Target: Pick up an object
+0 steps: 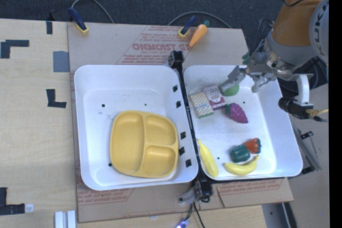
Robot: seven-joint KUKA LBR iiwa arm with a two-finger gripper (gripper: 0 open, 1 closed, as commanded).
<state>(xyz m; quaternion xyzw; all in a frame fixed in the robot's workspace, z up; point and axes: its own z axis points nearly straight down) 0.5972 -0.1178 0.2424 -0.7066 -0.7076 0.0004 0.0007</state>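
My gripper hangs over the far part of the right bin, its two fingers spread open with nothing between them. Its left finger slants down to a small green object lying just under its tip; I cannot tell whether they touch. Close by on the left lies a small patterned box, and a dark purple fruit rests beside it. Nearer the front sit a red and green pepper pair, a yellow banana and another long yellow piece.
The left bin holds a yellow divided plate. An orange carrot lies on the cardboard behind the bins, next to blue and yellow clamps. The black divider runs between the bins.
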